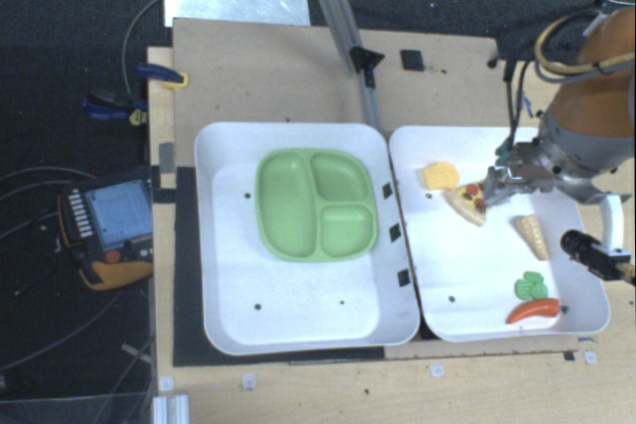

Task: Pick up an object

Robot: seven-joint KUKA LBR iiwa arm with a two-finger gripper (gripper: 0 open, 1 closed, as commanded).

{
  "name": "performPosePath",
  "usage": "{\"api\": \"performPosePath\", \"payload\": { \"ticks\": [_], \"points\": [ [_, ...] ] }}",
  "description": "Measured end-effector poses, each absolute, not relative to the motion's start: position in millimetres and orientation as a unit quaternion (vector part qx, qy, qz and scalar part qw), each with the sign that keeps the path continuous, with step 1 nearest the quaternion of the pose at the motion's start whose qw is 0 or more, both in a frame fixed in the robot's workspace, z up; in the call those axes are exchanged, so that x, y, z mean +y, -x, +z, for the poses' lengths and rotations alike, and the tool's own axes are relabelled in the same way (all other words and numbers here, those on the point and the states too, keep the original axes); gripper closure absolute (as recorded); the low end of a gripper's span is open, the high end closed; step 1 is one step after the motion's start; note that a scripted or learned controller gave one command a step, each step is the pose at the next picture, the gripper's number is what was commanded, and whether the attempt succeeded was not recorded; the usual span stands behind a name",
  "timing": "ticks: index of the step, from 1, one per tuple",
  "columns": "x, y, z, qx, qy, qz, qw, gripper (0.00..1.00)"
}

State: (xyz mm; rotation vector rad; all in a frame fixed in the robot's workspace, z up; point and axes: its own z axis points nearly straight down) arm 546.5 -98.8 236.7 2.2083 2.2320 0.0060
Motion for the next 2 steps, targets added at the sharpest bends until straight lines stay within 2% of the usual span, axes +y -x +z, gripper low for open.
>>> {"api": "performPosePath", "payload": {
  "ticks": [2],
  "points": [
    [8.5,-584.2,215.9,0.711,-0.703,0.0018,0.000,1.00]
  ]
}}
